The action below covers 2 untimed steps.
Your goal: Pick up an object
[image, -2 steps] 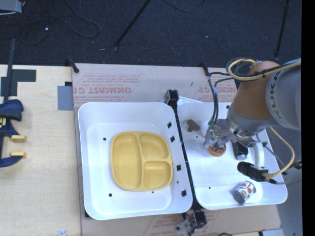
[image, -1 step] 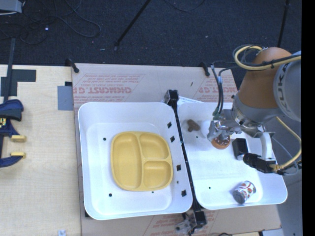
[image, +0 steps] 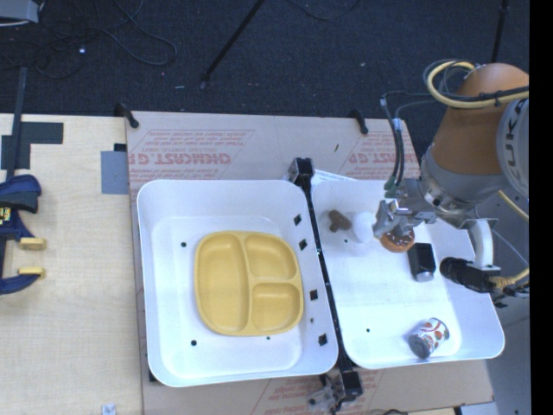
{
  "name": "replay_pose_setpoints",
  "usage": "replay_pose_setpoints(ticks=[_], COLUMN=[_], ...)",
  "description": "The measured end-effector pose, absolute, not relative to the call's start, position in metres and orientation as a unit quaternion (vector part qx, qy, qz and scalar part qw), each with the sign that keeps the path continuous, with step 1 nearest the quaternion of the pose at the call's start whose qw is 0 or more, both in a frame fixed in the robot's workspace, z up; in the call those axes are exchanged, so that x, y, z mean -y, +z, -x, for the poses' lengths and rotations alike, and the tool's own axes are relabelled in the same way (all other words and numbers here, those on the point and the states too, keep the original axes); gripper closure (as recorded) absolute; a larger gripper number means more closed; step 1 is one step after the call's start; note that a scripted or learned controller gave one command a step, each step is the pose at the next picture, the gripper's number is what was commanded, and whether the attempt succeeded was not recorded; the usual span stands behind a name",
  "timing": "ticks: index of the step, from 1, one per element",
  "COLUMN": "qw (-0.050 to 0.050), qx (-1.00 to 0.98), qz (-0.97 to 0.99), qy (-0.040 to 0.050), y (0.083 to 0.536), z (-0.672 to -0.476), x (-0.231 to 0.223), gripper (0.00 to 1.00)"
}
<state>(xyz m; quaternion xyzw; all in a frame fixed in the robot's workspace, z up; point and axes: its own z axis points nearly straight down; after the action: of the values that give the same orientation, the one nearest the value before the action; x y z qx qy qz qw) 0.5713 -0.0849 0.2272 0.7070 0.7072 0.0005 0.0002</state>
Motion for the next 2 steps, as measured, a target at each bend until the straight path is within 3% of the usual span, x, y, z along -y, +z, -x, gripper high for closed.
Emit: replay_pose_setpoints(ticks=[2], qw=[-0.001], qx=[-0.708], qz=[-0.706], qy=[-0.0002], y=[0.241], z=[-0.590], x=[-0.021], gripper=[1.00])
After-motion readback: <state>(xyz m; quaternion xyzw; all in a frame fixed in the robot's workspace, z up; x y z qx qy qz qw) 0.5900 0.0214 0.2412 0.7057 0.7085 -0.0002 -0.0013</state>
